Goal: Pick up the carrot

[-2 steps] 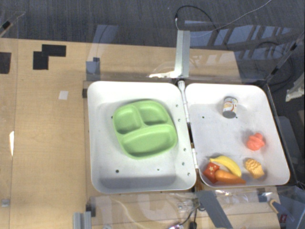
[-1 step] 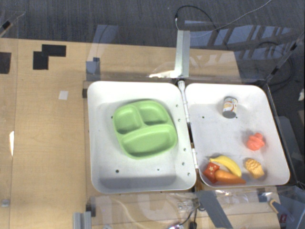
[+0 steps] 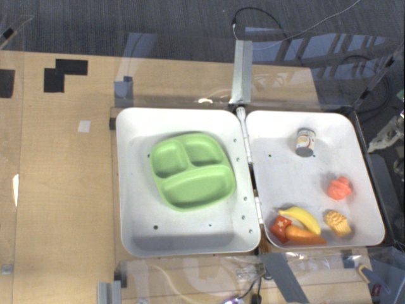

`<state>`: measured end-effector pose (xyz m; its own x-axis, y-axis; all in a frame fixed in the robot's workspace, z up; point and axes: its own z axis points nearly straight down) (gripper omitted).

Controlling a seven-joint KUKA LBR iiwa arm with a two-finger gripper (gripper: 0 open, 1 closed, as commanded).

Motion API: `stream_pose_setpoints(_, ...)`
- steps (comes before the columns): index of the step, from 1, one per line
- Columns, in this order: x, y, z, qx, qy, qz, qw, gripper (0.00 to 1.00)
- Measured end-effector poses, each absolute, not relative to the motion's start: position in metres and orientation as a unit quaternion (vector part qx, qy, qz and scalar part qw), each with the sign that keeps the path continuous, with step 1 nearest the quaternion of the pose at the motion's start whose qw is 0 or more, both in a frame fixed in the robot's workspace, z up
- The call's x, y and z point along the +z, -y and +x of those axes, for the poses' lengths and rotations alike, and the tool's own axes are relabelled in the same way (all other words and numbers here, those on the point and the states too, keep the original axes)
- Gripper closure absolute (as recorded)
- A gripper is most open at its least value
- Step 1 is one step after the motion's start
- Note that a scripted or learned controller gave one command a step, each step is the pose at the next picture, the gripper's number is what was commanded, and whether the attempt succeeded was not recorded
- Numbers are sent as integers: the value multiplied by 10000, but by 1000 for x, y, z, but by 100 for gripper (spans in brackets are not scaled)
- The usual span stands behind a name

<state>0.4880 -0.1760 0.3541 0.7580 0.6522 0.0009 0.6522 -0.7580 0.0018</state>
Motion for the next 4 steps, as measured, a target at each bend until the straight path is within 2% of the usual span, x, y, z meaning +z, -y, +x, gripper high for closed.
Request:
stream_pose_setpoints(1, 365, 176, 490, 22, -3512, 9363, 15, 100)
stream_pose_setpoints(3, 387, 174, 493, 49, -3600, 9329, 34, 100)
stream_pose_setpoints(4, 360, 134, 502, 14, -3924, 9198, 10, 100)
